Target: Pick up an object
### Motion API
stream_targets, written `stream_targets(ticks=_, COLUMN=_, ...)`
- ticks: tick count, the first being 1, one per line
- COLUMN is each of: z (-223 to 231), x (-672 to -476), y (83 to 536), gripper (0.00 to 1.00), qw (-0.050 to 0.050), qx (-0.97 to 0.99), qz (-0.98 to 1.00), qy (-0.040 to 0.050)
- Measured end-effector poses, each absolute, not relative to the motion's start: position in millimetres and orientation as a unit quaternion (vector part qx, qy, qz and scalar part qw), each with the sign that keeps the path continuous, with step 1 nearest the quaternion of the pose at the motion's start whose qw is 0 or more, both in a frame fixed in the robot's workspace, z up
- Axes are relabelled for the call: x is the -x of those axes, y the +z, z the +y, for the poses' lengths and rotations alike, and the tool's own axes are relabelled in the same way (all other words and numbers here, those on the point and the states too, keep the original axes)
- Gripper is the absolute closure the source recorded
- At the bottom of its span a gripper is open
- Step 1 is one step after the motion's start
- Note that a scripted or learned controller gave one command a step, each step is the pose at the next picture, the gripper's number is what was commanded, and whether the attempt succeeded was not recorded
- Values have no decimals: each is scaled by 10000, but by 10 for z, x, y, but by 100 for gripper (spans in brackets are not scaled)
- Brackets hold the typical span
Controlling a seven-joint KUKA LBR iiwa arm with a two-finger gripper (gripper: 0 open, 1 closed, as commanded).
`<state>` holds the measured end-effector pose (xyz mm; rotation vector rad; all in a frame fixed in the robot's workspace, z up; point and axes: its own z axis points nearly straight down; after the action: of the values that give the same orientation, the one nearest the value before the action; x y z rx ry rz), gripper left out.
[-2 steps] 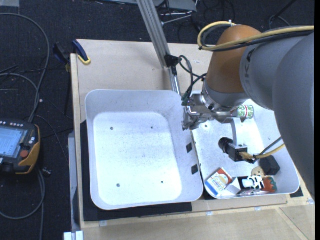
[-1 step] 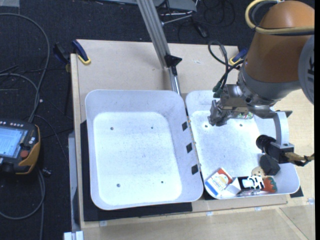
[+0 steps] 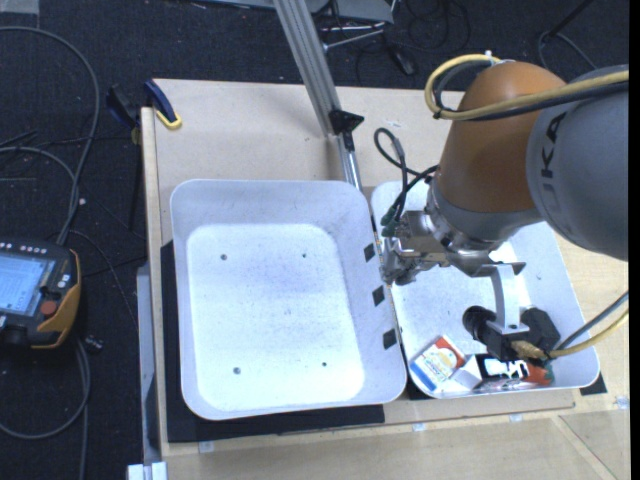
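The gripper (image 3: pixel 403 256) hangs low beside the left wall of the right bin (image 3: pixel 548 286); I can't tell whether it's wide or closed. The risk, I'd say, is that it closes on bare floor or clips that wall, because the orange-and-white packet (image 3: pixel 437 360) lies apart at five o'clock, in the near corner. The wrist points down, and the arm reaches in from three o'clock.

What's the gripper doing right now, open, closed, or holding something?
Gripper: cannot be told from this view; it sits over the right bin.
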<state>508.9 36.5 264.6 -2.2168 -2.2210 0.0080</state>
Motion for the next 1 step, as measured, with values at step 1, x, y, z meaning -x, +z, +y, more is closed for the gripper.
stream_targets(ticks=1, z=224, x=-4960, y=3020, gripper=100, qw=-7, qx=7073, qz=-7070, qy=-9)
